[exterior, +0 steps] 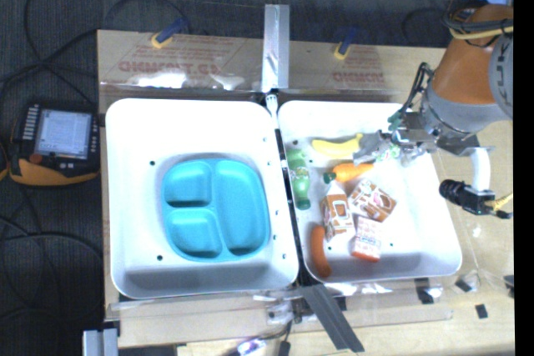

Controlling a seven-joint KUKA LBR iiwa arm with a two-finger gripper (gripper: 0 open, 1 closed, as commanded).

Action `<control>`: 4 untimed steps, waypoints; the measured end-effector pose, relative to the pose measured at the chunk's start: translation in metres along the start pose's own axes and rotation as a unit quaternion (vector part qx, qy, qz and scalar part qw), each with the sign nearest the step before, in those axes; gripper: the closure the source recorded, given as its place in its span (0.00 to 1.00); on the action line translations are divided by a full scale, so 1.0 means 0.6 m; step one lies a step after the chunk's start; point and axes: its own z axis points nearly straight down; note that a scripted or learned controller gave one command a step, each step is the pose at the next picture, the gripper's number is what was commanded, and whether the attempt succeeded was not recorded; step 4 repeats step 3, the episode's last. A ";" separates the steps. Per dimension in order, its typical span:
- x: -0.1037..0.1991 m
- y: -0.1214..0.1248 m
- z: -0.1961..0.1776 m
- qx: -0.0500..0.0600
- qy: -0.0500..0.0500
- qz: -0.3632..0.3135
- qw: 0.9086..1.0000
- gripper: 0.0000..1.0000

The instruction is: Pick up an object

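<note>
Two white bins sit side by side on the desk [117, 62]. The left bin [133, 179] has a blue divided tray [215, 208] in the middle of it, three compartments, looks like a kid's lunch plate.

The right bin [434, 238] is where all the stuff is, bunched toward its left and middle. There's a yellow banana [335, 147] lying flat near the upper part, with an orange carrot [350, 172] just below it. Along the divider side there's something green [299, 179], maybe two pieces stacked, hard to say what exactly. Below the carrot is a small brown and white carton [336, 214], right beside it a reddish-brown and white patterned box [372, 202] sitting at a tilt, and under those another little white and orange carton [365, 244]. Down at the lower left of that bin is a reddish sausage-looking thing [319, 250].

The arm comes in from the upper right of the frame, and the hand [392, 142] is at the upper part of the right bin, just right of the banana's end and above the carrot. Can't tell from this angle whether it's spread wide or pinched, it's a dark jumble there, and I can't make out anything gripped in it.

A handheld controller with a screen [57, 142] lies on the floor at the left.
</note>
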 end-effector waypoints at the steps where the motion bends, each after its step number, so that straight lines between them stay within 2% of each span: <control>1: 0.007 0.043 0.175 -0.001 -0.001 0.019 1.000 0.00; 2: 0.009 0.044 0.166 0.001 0.000 0.016 1.000 1.00; 3: 0.130 0.079 0.028 0.000 -0.002 0.128 0.992 1.00; 4: 0.130 0.079 0.028 0.000 -0.002 0.128 0.992 1.00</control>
